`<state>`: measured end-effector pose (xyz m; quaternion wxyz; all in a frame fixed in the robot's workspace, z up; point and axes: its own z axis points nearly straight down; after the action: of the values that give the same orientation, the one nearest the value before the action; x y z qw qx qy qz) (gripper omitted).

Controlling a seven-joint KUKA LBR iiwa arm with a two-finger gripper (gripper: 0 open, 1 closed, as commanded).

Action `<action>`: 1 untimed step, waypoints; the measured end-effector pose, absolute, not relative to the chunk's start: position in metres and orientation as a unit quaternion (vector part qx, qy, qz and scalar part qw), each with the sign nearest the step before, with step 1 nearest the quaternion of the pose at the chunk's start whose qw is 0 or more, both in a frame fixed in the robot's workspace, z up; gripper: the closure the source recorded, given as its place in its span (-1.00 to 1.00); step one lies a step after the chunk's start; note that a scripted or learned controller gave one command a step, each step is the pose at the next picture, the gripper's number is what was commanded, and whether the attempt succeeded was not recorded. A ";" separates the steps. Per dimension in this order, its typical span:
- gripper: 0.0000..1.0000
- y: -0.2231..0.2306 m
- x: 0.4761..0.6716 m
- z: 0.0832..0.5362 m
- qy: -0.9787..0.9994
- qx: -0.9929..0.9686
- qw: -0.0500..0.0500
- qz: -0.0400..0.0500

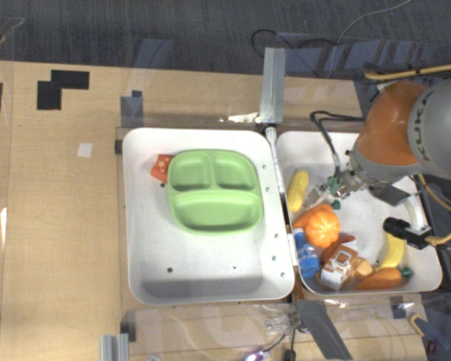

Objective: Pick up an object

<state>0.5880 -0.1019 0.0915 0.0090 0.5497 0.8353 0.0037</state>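
The right bin (pixel 361 145) holds several toy foods. An orange ball-shaped fruit (pixel 321 226) lies near its middle left, with a yellow corn-like piece (pixel 297 189) just above it by the left wall. My gripper (pixel 337 189) hangs low over this bin, just above and right of the orange fruit and right of the yellow piece. The grey arm with its orange band (pixel 395 130) reaches in from the right. A blue item (pixel 306 253), a small white and brown box (pixel 338 265), an orange carrot (pixel 376 279) and a yellow banana (pixel 393 252) lie along the bin's front.
The left bin (pixel 146 269) holds a green divided plate (pixel 214 190) with a small red item (pixel 161 169) at its left edge. A metal post (pixel 273 85) stands behind the divider between the bins. Black cables (pixel 327 130) trail over the right bin's back.
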 end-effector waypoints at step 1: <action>1.00 -0.100 0.590 0.103 0.836 0.549 0.009 0.006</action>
<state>0.5900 -0.1000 0.1033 0.0094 0.5492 0.8356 0.0062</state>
